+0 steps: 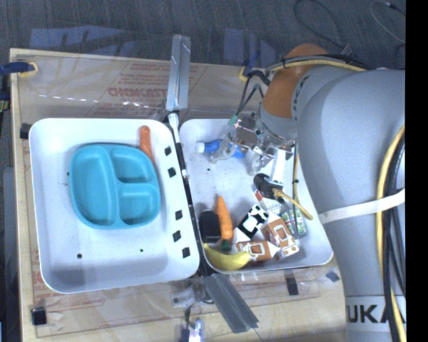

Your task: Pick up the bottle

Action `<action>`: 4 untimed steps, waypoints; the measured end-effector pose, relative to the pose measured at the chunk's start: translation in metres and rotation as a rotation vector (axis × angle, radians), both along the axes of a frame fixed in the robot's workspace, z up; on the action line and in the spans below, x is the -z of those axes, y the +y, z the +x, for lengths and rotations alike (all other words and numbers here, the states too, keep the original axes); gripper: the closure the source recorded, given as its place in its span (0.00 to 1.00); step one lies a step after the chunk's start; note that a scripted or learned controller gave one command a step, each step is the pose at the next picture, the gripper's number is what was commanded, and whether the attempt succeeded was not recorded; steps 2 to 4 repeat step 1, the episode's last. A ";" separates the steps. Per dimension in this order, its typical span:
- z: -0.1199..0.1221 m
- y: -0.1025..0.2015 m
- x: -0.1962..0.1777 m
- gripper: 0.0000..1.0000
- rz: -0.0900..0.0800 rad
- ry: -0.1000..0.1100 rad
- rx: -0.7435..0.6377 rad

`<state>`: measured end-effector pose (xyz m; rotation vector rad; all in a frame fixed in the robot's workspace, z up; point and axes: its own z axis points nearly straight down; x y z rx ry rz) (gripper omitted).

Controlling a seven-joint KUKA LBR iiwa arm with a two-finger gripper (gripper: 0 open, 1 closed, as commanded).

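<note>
**End effector over the bottle**

The end effector [237, 142] is down at the far end of the right bin [200, 191], right at the blue-and-white bottle [212, 147] lying there. Its grip can't be made out. A carrot [224, 219] and banana [227, 258] lie nearer; the blue tray [115, 185] fills the left bin [50, 248].

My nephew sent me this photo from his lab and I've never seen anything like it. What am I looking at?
One camera looks down at a slant on a bench with two white bins. The big grey shape on the right is a robot arm; its gripper reaches into the right bin, close to a small bottle. Whether it holds the bottle can't be told. That bin also contains a carrot, a banana and small boxes. The left bin holds a blue tray and another carrot.
</note>
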<state>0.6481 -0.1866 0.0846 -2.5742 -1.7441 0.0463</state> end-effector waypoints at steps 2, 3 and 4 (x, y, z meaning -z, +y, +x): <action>-0.002 0.007 0.000 0.00 -0.007 0.005 0.110; -0.002 0.007 0.000 0.00 -0.007 0.005 0.110; -0.002 0.007 0.000 0.00 -0.007 0.005 0.110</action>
